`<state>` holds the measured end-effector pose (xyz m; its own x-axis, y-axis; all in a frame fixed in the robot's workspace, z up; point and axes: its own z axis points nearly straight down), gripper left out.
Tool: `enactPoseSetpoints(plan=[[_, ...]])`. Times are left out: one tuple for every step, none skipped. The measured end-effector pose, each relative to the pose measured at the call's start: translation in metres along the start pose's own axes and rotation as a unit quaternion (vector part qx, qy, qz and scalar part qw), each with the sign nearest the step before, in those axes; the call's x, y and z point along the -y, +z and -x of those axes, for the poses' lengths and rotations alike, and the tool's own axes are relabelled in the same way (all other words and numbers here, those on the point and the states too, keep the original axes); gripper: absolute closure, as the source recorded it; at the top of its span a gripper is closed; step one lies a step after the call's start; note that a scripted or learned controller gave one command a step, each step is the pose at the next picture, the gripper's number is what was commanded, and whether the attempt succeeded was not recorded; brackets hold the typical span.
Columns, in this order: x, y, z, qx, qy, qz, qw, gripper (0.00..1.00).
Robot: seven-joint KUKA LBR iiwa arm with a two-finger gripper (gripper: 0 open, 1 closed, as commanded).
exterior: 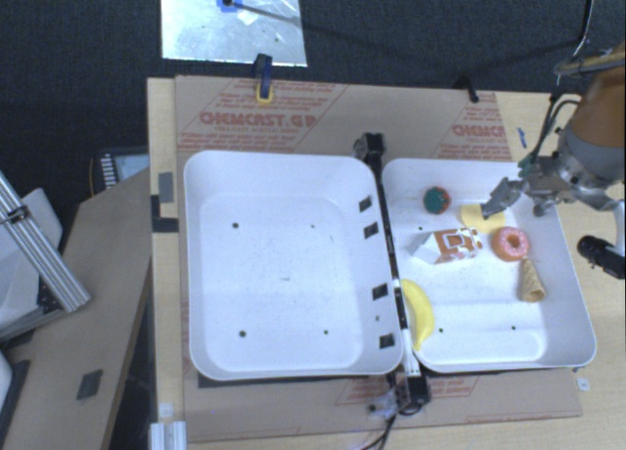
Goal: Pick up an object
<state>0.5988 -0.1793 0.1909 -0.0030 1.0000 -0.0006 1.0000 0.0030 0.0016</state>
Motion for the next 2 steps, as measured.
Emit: enactPoseSetpoints(plan=[[-0.075,-0.085,-0.038,0.001,-0.004,0.006,1.0,0.0],[-0.071,-0.317,-0.126,0.0,-0.005,0.01,0.9999,0.0]])
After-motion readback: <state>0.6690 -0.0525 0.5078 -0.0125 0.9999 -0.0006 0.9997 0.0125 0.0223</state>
